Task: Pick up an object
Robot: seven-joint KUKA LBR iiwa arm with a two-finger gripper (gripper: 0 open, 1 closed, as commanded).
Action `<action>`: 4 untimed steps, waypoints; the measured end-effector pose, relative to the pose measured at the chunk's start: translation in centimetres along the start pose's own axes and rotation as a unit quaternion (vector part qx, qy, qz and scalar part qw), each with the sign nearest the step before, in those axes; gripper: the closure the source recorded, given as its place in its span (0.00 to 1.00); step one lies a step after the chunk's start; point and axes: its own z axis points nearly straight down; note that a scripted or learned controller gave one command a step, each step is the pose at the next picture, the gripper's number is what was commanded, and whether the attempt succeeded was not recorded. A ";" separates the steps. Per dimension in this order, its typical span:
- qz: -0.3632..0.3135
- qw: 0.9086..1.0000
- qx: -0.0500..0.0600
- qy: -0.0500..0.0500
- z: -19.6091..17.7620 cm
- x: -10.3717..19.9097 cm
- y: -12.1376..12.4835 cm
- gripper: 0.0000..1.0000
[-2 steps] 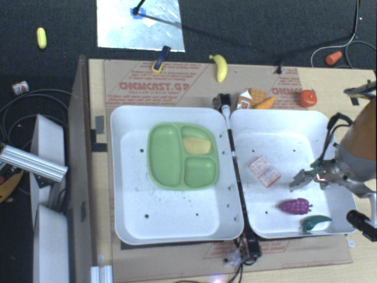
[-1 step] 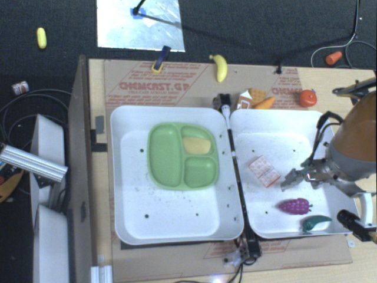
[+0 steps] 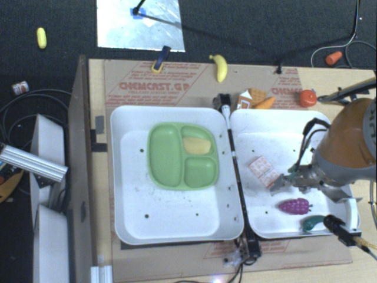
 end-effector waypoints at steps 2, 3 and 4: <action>-0.001 1.000 -0.010 -0.004 -6.2 -4.1 7.2 0.00; -0.001 1.000 0.000 0.000 -1.4 1.1 6.7 0.00; 0.000 1.000 0.000 0.000 4.7 2.2 6.6 0.00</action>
